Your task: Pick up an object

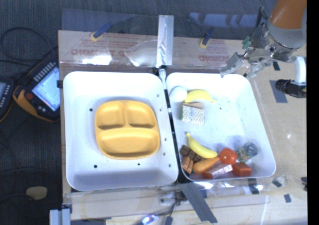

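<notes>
Arm [291, 7] cut off top right; gripper [238, 68] spread, holding nothing. Tray [127, 128] in left bin [79, 89]; bananas [199, 95], tomato [228, 156] in right bin [256, 119].

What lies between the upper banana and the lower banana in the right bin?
In the camera view, the small patterned box lies between the upper banana and the lower banana.

Light wooden bench [294, 134] bears two shallow white plastic bins side by side: left bin [79, 129], right bin [259, 119]. Grey tape scraps [280, 91] stuck on bench surface, right.
</notes>
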